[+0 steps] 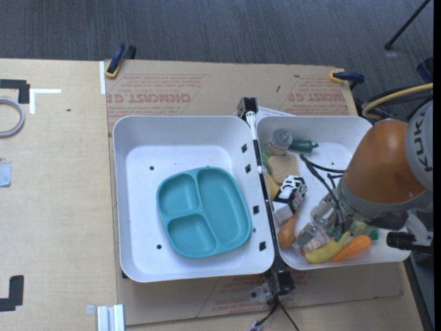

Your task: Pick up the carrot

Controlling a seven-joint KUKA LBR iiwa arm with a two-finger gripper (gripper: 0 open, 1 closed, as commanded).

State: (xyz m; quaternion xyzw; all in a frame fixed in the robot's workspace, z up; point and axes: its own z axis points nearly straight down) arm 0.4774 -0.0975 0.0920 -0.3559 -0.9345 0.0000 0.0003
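Carrot [353, 247]: right bin's [324, 131] near edge, touching a banana [324, 253].
Pincer [311, 234]: just left of carrot; grip state unclear.

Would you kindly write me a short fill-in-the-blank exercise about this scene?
1. The divided plate in the left bin is ____ in colour.
2. The plate has ____ compartments.
3. The carrot lies in the ____ bin.
4. The gripper is over the ____ bin.

Missing words: teal; three; right; right.
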